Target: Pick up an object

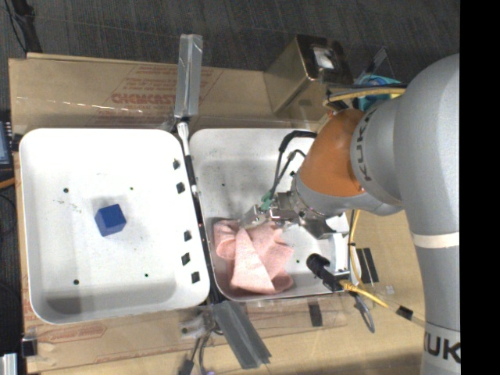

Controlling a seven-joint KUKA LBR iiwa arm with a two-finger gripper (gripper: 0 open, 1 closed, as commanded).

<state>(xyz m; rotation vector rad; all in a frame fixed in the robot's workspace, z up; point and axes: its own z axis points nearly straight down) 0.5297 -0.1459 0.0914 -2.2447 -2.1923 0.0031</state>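
- The grey KUKA arm with its orange band [336, 162] reaches in from the right and bends down over the right-hand shallow white bin [234, 151].
- Its two-finger gripper [264, 212] sits low in that bin, at the upper edge of a crumpled pink cloth [251, 260]; the wrist hardware crowds the tip, so I cannot tell whether the gripper is released or clenched, nor whether it has any of the cloth.
- The pink cloth lies bunched in the near part of the right bin, against the divider between the two bins, with one fold sticking up toward the gripper.
- A small blue cube [111, 219] rests on the floor of the left-hand shallow white bin [47, 155], left of centre and well apart from the gripper.
- A flattened brown cardboard sheet [94, 84] lies under and behind both bins.
- A small brown cardboard box [301, 73] stands behind the right bin, near the arm.
- Black and yellow cables [363, 291] trail by the near right corner of the right bin.
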